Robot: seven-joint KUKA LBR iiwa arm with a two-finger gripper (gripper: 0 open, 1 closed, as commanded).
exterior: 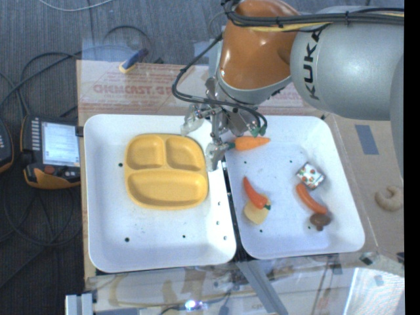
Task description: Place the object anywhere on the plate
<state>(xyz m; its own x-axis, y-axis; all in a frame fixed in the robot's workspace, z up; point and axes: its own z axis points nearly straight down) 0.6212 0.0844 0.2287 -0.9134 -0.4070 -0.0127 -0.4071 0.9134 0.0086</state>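
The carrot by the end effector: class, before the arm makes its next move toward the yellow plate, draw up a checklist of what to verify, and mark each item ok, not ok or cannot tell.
1. Carrot between the end effector fingers: cannot tell; it lies right beside them.
2. Carrot lifted off the right bin: cannot tell.
3. Yellow plate sits flat in the left bin: ok.
4. Plate compartments free to receive the carrot: ok.
5. Carrot already on the plate: not ok; it is over the right bin.
6. Other toys, such as the chilli, lie apart from the carrot: ok.
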